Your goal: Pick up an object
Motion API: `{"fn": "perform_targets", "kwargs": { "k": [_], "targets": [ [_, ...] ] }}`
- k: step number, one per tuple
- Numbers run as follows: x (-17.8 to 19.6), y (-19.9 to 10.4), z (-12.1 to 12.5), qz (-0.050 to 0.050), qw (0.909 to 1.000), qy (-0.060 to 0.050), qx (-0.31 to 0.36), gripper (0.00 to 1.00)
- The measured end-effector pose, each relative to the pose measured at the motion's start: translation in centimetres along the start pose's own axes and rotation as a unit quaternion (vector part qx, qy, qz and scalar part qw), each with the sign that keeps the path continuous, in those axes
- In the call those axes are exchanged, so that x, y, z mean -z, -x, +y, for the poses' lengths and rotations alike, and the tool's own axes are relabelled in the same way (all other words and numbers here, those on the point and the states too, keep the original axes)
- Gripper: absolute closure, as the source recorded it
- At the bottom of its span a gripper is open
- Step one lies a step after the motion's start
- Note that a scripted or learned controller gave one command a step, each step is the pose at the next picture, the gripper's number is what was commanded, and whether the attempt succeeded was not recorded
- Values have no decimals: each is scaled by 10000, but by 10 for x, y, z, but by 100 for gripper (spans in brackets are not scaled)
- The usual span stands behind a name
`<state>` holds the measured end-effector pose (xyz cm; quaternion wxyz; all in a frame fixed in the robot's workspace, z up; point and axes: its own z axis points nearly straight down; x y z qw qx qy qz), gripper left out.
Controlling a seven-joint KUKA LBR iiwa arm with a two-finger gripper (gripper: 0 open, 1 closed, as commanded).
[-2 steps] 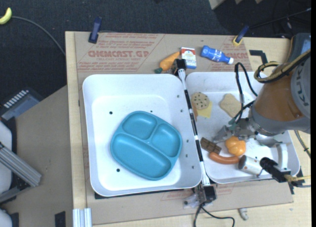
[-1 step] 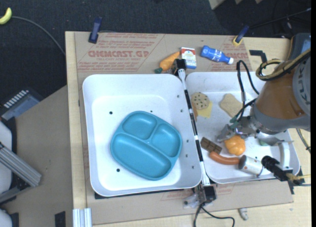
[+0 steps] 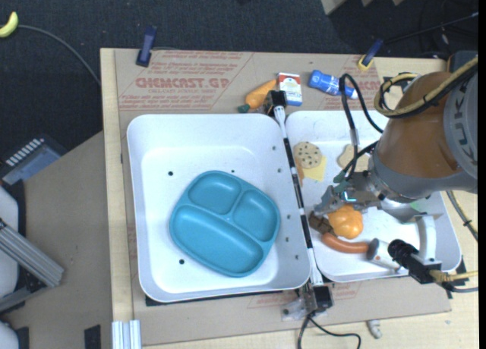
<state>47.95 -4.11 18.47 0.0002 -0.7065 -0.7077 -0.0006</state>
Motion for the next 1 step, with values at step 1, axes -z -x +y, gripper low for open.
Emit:
{"fn": "perform_targets", "kwargs": {
  "k": [1],
  "targets": [
    [0,-17,19,-7,10000,2,-5,100]
  ]
}}
